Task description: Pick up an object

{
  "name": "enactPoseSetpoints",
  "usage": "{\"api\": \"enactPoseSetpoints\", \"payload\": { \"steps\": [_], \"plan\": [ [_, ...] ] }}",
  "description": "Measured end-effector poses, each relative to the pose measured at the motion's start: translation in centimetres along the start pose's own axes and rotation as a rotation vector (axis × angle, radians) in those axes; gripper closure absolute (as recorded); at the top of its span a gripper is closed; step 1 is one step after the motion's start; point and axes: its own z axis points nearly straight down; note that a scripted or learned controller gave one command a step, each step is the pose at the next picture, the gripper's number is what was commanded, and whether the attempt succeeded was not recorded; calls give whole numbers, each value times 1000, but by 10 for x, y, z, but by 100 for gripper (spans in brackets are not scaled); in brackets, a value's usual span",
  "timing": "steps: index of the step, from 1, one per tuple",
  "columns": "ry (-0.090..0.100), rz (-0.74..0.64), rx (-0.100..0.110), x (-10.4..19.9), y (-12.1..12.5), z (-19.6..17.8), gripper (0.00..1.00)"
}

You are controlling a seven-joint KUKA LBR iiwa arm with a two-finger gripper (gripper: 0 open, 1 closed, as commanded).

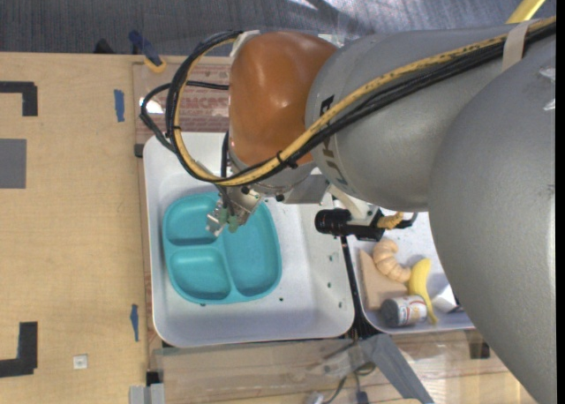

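Observation:
A turquoise divided plate (pixel 221 257) lies in the left white bin (pixel 265 327). My gripper (pixel 226 217) hangs over the plate's upper middle, near the ridge between its compartments, its fingertips close to or touching the plate. The grey arm with its orange band covers the top of the bin. In the right bin (pixel 375 310) lie a tan, lumpy pastry-like object (pixel 388 261), a yellow banana (pixel 420 283) and a small can (pixel 402 311) on its side.
Black and yellow cables (pixel 181 142) loop off the wrist over the left bin's upper left corner. The wooden bench (pixel 71 217) stretches to the left, marked with black tape. The arm's bulk hides most of the right bin.

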Motion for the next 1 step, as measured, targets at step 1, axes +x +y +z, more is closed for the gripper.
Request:
{"api": "enactPoseSetpoints", "payload": {
  "steps": [1],
  "plan": [
    [3, 233, 0, 32, -26, 114, 100]
  ]
}}
